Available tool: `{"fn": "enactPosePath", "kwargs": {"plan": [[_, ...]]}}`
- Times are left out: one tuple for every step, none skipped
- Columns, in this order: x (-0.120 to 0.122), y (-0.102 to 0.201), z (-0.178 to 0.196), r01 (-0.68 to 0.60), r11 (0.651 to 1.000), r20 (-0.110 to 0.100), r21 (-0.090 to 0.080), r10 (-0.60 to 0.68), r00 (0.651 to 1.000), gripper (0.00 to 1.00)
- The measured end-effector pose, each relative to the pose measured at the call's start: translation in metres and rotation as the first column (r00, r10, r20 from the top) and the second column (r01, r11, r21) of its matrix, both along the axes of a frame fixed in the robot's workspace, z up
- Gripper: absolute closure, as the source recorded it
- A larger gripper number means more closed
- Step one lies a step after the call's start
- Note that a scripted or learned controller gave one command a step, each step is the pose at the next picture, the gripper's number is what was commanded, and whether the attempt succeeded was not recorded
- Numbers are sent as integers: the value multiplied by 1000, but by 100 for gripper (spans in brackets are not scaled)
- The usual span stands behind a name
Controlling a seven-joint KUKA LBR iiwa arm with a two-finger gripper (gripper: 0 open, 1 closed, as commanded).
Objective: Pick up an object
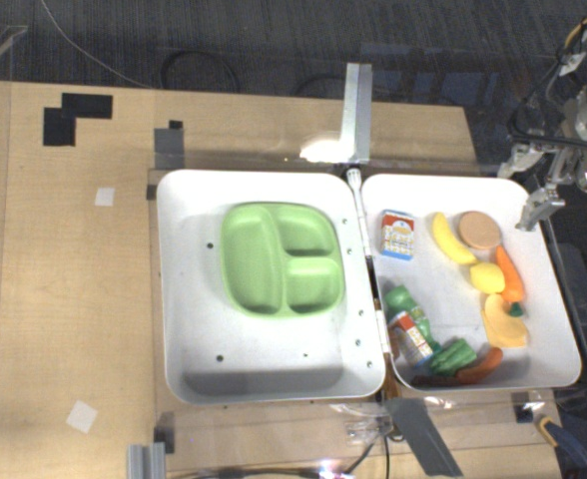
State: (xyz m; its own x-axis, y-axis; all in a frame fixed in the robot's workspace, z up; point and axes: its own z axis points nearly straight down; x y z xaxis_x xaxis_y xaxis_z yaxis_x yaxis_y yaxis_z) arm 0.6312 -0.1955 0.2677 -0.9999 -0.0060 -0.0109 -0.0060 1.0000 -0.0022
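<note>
— Toys fill the right bin (563,367), and the claw (548,200) hangs at that bin's upper right corner, just above its rim. Nearest to it is the round tan disc (479,231), a little down and to the left of the claw.

— Does the claw have hold of anything?

— Nothing lies between its fingers that I can see. It is small and partly lost against the dark floor, so how wide it stands I cannot tell.

— What else lies close to it?

— The banana (450,239) touches the disc on the side away from the claw. Straight below the claw come the carrot (509,273) and the lemon (487,277), side by side, and under them a yellow wedge (503,324).

— And further off?

— The small carton (397,235) with a red and blue label sits well to the claw's left, near the wall between the bins. Far down and left of the claw is a heap: a green bottle (405,312), a green pepper (455,354) and a red chilli (478,366), all touching.

— The other bin?

— The left bin (189,367) is farthest from the claw, and a green divided tray (279,257) lies in it, toward its upper half.
</note>
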Motion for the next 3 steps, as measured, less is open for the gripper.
{"fn": "enactPosePath", "kwargs": {"plan": [[-23, -9, -160, -184, 983, -9, 3, 184, 983, 0], [-74, -5, -178, -140, 990, 4, -3, 140, 990, 0], [-113, 17, -177, 28, 1000, 8, -2, -28, 1000, 0]]}}
